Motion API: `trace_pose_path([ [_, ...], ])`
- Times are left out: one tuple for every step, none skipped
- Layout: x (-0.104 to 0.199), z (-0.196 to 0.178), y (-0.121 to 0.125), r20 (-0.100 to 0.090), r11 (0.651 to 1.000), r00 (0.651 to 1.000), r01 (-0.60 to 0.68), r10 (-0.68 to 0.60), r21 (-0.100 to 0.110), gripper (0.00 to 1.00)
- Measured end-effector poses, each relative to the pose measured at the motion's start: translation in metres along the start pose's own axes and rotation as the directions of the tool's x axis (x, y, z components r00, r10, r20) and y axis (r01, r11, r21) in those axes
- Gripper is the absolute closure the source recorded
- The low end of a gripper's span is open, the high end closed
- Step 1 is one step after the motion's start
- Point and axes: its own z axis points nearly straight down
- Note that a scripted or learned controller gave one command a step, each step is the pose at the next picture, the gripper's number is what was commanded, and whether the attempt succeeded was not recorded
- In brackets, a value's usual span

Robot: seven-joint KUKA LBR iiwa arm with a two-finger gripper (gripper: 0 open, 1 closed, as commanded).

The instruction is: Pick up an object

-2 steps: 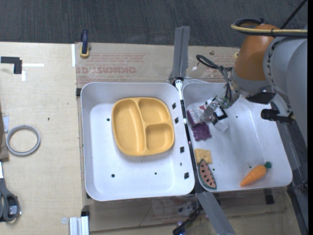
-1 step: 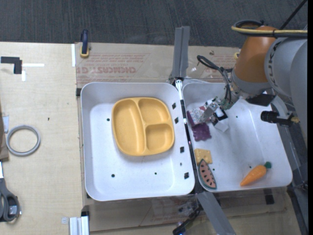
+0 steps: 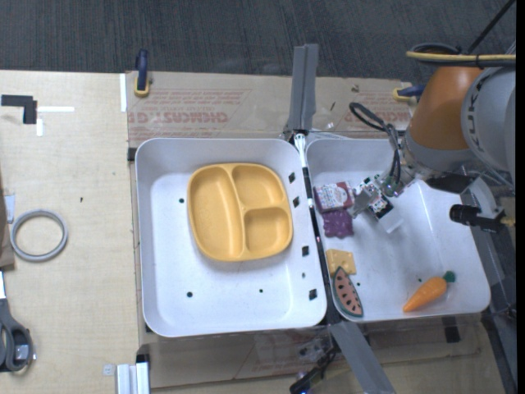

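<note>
Toys for picking are seen to the left of and below the pincer (image 3: pixel 371 201) in the right bin (image 3: pixel 459 253): a purple piece (image 3: pixel 337 224), a cracker (image 3: pixel 341 260), a melon slice (image 3: pixel 348 292) and a carrot (image 3: pixel 426 293). Nothing is judged lifted yet, so the whole grasp is left to be done. Whether the pincer is spread or pressed together cannot be told.

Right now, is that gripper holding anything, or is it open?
Gripper: over the right bin, beside the purple toy; open or closed cannot be told.

1. The hand (image 3: pixel 371 201) hangs low in the right bin (image 3: pixel 459 302), near a purple toy (image 3: pixel 337 224) at its nine o'clock.
2. A carrot (image 3: pixel 426 293) lies at five o'clock.
3. The left bin (image 3: pixel 156 286) holds a yellow plate (image 3: pixel 239 211).
</note>
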Motion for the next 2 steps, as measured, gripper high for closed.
trace_pose_path([
  [0.005,0.018,0.0,0.001,1.0,1.0,0.002,-0.002,0.0,0.0],
  [0.037,0.018,-0.021,0.0,0.99,0.99,-0.143,0.143,0.001,0.0],
])
